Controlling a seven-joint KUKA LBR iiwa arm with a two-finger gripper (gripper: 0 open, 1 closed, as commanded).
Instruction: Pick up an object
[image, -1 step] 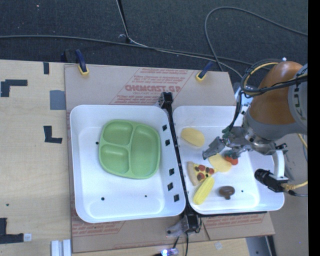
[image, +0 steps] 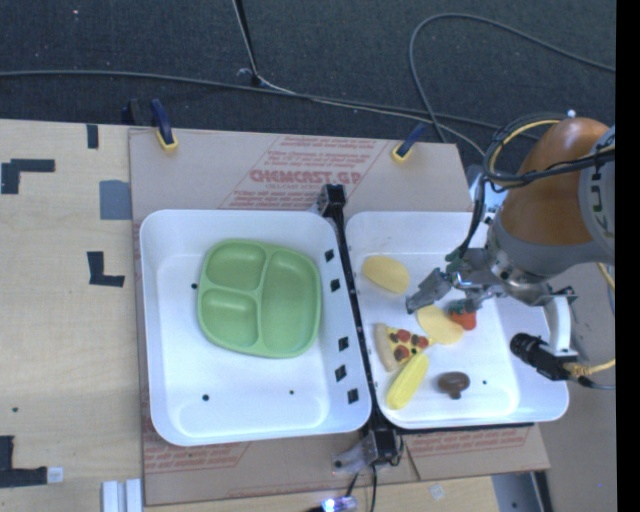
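The claw (image: 447, 292) hovers over the right bin (image: 500, 225), just above a yellow piece (image: 438, 325); its grip I cannot tell. Approach seems in hand; next, descend squarely onto that piece, avoiding the pizza slice (image: 398, 345) beside it.

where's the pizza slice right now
The pizza slice lies in the right bin, near its left wall, just above the corn cob and left of the yellow piece under the pincer.
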